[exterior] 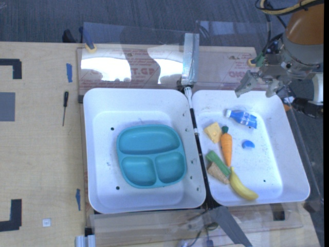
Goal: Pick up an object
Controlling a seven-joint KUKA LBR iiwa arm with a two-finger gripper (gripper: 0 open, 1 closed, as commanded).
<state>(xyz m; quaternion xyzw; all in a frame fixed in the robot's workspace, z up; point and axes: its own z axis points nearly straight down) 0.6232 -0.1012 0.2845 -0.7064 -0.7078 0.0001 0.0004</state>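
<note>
Your gripper [258, 84] fingers wide open, holding nothing. Toy carrot [226, 147] looks light, hard, slippery; grab its middle.

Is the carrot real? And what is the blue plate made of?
The carrot looks like a plastic toy, not real food: its orange is even and smooth, with a stubby green top. I can't be sure from this far away. The blue plate seems to be molded plastic too: one solid teal color, rounded edges, three compartments pressed in, and a soft, dull shine.
</note>
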